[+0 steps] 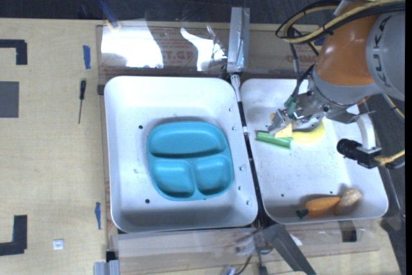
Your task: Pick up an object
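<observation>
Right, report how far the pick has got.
Done: the arm has reached into the right bin, and the gripper sits low over the green piece and yellow piece. In hand: nothing visibly lifted. Left: grasp and raise one; the orange item lies untouched.

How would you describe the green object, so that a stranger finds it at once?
Look in the right bin, at its left side just below the gripper. The green stick lies flat there, beside a yellow piece. It alone is green and long; the orange item lies far off at the front.
</observation>
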Robot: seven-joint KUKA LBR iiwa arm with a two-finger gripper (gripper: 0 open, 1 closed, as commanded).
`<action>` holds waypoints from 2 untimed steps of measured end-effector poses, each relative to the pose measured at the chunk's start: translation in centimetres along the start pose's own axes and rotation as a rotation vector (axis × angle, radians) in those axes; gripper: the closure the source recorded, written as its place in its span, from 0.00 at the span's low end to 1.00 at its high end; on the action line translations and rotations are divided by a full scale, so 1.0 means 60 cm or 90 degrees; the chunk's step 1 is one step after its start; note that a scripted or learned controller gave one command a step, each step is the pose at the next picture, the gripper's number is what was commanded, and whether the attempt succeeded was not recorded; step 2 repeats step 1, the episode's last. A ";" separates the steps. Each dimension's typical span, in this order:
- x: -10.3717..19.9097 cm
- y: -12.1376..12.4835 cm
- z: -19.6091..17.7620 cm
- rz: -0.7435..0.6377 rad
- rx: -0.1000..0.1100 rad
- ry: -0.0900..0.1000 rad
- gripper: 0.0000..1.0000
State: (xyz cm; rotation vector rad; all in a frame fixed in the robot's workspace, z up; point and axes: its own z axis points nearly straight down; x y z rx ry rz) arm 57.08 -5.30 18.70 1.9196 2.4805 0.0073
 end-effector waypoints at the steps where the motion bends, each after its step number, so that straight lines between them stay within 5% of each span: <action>1: -0.081 0.081 0.005 0.156 0.003 -0.001 1.00; 2: -0.081 0.081 0.005 0.156 0.003 -0.001 1.00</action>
